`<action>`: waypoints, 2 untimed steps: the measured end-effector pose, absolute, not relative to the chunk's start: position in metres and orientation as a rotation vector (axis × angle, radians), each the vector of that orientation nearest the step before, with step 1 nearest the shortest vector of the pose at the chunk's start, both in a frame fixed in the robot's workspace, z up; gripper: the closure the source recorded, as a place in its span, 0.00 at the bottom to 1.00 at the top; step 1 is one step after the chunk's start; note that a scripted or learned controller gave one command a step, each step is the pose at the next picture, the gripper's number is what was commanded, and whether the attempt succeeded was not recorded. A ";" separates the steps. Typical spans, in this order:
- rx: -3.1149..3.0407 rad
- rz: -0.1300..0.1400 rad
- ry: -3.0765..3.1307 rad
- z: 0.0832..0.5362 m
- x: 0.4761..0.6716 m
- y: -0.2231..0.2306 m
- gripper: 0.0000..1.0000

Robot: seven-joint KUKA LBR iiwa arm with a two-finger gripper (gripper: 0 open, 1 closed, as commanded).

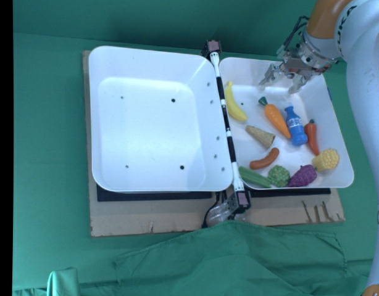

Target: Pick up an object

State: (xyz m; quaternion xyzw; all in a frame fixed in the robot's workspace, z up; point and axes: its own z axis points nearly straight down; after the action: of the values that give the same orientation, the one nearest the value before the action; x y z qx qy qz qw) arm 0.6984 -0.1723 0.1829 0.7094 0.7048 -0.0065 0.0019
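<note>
Gripper (282, 82) on the grey arm with the orange band (337, 2) is seen above the far part of the right-hand shallow white plastic bin (337, 113), fingers spread apart and pointing down, with nothing between them. No object is held.

Nearest below it lie the orange toy carrot with a green top (275, 118) and the small blue plastic bottle with a white label (294, 126). Just beyond the bottle a second, thinner orange-red carrot (312, 138) is noted. To the left, near the divider, rests the yellow toy banana (234, 105). A tan cone-shaped piece (260, 135) and a red-orange sausage-shaped toy (264, 159) sit mid-bin. Along the near wall are ranged a green cucumber-like piece (254, 177), a green knobbly toy (278, 176), a purple grape cluster (302, 176) and a yellow corn cob (326, 160).

The left-hand white bin (152, 119) holds no toys.

Progress is judged as early: no grasp made; choice of target, descent, closing and lift all remain.
</note>
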 end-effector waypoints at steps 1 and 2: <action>2.232 -0.001 2.229 0.196 0.700 -0.163 1.00; 2.232 -0.003 2.223 0.197 0.700 -0.166 0.00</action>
State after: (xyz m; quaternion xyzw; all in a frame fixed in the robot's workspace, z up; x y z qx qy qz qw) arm 0.7004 -0.1659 0.1970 0.7085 0.7057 -0.0008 -0.0045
